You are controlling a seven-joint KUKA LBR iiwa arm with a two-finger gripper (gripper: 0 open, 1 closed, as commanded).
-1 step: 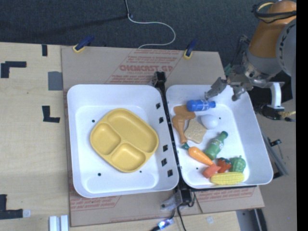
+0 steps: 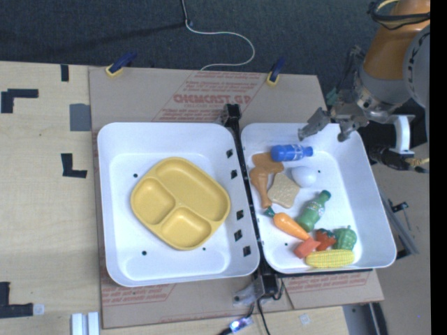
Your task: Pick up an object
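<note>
the left bin (image 2: pixel 112 187) is holding a yellow divided plate (image 2: pixel 179 202), lying flat near its middle with three compartments facing up. moving right across the black hinge strip between the bins, the right bin (image 2: pixel 374 208) is carrying a crowd of toy food: a tan wooden piece (image 2: pixel 262 175) leaning along the left wall, a slice of toast (image 2: pixel 284 192) just beside it, a blue bottle (image 2: pixel 290 152) lying on its side toward the far edge, a white egg-like lump (image 2: pixel 305 176) just below that, an orange carrot (image 2: pixel 290 225), a green bottle (image 2: pixel 313 211) tilted next to it, and at the near edge a red piece (image 2: pixel 318 243), a green pepper (image 2: pixel 344 238) and a yellow corn cob (image 2: pixel 330 259) touching one another.

further right, the gripper (image 2: pixel 327 126) is hanging over the far rim of the right bin, fingers spread apart and gripping nothing (the blue bottle is sitting just below and left of it, apart from the fingers).

that bottle is looking like the likeliest pick: light, rigid plastic, smooth and round, so it is probably going to roll or slip if pinched off-centre. taking it across the middle of its body, fingers square to its long axis, is seeming safest
</note>
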